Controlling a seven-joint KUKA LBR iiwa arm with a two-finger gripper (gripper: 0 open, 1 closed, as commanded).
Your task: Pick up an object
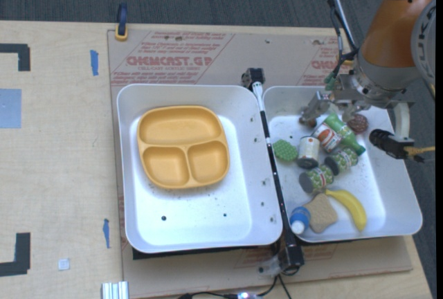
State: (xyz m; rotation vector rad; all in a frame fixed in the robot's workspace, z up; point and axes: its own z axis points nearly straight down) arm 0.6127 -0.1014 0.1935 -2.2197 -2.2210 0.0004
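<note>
My gripper hangs over the back of the right bin, under the grey wrist and orange band. Just in front of it lies a green and white bottle with a red label. Around that bottle sit a white can, a green leafy piece, a dark green can and a brown lump. Nearer the front lie a banana, a slice of bread and a blue-capped bottle. Nothing shows held in the gripper.
The left bin holds a yellow divided plate. A black divider rail runs between the bins. A black fitting juts from the arm over the right bin's right side. Both bins rest on a cardboard sheet.
</note>
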